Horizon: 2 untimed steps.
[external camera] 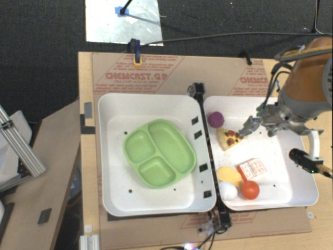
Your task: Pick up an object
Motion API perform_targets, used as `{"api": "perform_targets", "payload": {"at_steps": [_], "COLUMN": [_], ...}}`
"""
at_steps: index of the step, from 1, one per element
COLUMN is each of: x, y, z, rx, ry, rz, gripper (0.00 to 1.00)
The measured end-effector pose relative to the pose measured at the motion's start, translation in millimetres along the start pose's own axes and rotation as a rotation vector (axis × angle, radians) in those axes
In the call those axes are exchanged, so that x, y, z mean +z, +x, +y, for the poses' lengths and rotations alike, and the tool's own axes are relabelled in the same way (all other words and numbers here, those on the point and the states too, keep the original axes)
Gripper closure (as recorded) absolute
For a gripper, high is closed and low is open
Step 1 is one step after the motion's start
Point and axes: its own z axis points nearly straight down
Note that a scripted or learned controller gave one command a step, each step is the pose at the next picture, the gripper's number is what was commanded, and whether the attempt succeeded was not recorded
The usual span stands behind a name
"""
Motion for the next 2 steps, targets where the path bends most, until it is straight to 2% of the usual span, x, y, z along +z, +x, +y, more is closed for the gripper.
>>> {"api": "perform_targets", "payload": {"at_steps": [1, 2], "x": [-6, 36], "y": [0, 4], "z": [3, 2], "rx": [-0.002, -0.001], "ry": [-0.012, -0.009], "rz": [-0.001, -0.001], "gripper": [0.0, 0.0]}}
